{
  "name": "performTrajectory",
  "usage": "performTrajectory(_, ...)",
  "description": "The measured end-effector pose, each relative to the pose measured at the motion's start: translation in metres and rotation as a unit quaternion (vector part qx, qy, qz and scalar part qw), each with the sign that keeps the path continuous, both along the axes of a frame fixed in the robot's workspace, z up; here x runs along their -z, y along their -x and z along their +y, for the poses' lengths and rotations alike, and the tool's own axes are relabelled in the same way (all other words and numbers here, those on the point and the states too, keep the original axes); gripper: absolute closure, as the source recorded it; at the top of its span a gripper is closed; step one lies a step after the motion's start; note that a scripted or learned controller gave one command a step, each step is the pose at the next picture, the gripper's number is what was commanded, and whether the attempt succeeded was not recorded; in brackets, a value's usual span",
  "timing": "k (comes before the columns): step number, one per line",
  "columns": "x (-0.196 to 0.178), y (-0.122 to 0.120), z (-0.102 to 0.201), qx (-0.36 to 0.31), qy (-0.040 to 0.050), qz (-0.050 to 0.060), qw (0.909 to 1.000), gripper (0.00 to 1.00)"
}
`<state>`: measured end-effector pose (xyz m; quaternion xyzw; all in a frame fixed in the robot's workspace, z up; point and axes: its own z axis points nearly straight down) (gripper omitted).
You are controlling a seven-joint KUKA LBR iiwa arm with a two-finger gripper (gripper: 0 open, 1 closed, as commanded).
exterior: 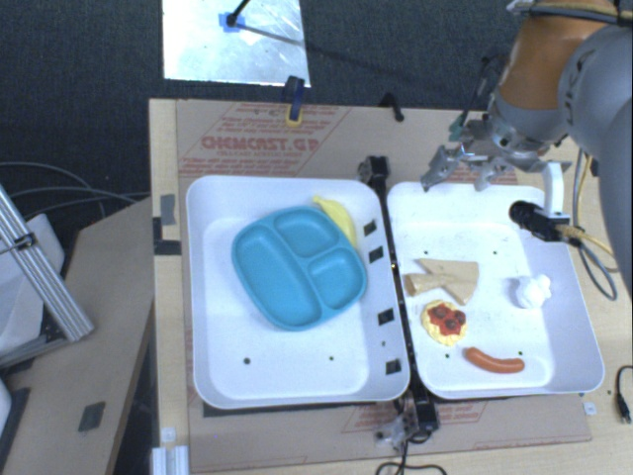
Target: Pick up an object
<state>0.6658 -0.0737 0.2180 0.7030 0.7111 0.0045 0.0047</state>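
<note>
My gripper (463, 169) hangs above the far rim of the right bin (495, 221), its fingers spread apart with nothing between them. In that bin lie a tan sandwich wedge (445, 277), a small round pizza toy (445, 321), a red sausage (494, 361) and a white lumpy object (532, 291). All of them rest nearer the camera than the gripper, well apart from it. The left bin (213, 364) holds a blue divided plate (297, 265) with a yellow banana (338, 218) at its far edge.
A black divider with clips (388, 265) runs between the two bins. A black fitting and cables (539, 221) hang off the arm over the right bin's far right side. A shiny sheet (232, 28) lies on the floor beyond the bench.
</note>
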Motion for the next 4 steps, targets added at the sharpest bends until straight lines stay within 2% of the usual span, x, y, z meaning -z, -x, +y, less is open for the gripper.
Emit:
performTrajectory(1, 0.001, -0.004, 0.089, 0.0, -0.0015, 0.004, 1.0, 0.0)
performTrajectory(2, -0.075, -0.004, 0.158, 0.0, -0.0021, 0.001, 1.0, 0.0)
performTrajectory(3, -0.082, -0.004, 0.152, 0.001, -0.0003, 0.003, 1.0, 1.0)
performTrajectory(4, 0.042, 0.0, 0.163, 0.003, 0.0002, 0.012, 0.9999, 1.0)
